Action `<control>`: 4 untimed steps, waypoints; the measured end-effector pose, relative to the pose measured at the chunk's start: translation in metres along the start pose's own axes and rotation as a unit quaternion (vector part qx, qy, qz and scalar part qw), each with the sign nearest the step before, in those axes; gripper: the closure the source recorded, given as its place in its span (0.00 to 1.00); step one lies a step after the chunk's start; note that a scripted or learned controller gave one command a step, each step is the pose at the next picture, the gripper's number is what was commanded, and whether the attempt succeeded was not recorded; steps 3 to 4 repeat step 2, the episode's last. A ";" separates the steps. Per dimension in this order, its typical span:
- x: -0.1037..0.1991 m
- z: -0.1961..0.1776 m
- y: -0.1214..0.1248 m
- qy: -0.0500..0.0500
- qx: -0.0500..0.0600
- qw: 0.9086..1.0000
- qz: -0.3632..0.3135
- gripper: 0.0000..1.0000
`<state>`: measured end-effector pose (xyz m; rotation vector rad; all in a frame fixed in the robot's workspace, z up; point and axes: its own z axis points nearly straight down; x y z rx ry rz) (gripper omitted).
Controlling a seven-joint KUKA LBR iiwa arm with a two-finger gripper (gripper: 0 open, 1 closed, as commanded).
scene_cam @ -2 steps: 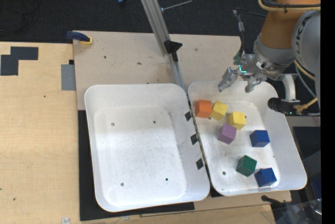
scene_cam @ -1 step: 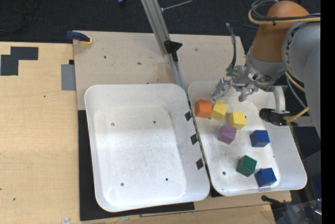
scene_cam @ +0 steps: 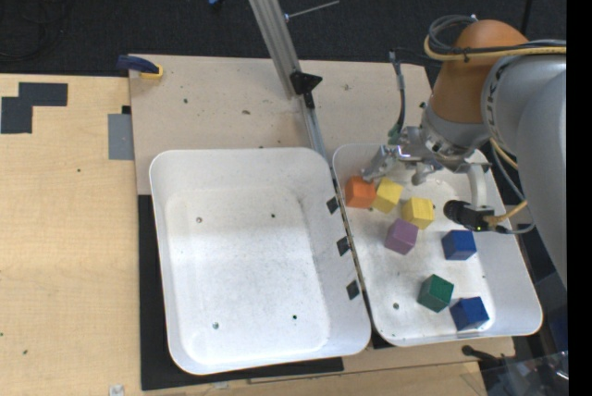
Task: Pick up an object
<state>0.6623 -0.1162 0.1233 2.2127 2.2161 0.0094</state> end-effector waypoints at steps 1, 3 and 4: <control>0.000 0.003 0.003 0.000 -0.004 1.000 0.000 0.00; 0.000 -0.006 0.003 0.001 -0.004 1.000 0.001 1.00; 0.000 -0.006 0.003 0.001 -0.004 1.000 0.001 1.00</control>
